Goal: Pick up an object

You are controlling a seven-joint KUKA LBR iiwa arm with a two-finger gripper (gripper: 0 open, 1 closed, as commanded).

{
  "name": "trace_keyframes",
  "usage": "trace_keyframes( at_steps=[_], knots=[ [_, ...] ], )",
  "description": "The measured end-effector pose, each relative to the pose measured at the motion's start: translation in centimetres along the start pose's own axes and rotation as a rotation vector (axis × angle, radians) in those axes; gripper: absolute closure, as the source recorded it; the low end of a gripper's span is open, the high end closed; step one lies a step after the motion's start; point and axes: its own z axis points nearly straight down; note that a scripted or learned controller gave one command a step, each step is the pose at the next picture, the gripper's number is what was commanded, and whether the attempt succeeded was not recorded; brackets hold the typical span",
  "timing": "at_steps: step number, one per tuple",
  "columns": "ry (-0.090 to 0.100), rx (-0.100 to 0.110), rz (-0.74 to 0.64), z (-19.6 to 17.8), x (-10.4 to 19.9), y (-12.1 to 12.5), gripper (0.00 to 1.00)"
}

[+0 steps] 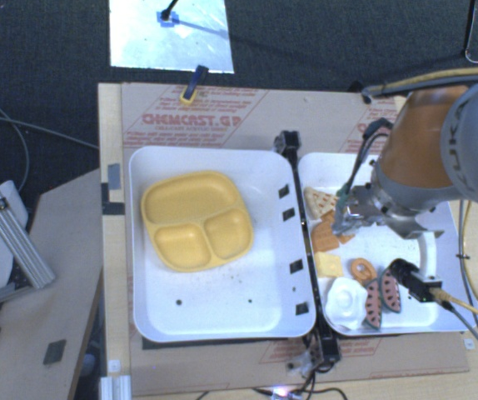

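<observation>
Camera view: the gripper (345,215) is hovering low over the right bin (447,319), at a toast slice (319,199) and a brown cookie (326,238) near its nine o'clock wall. Jaw state: cannot tell. Judged step: approach, nothing grasped. Next: descending squarely. At nine o'clock, the left bin (222,307) is carrying a yellow tray (196,220); tabletop (222,115) board, dark carpet (39,48) beyond.
</observation>
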Motion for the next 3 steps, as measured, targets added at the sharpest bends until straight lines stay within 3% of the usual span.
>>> trace_keyframes(
  at_steps=[1,2,3],
  knots=[
    [0.0,0.01,0.004,0.6,2.2,-3.5,1.0],
    [0.001,-0.011,0.001,-14.1,4.3,-4.4,1.0],
    [-0.002,0.008,0.008,-10.1,4.3,-2.5,1.0]
  ],
)
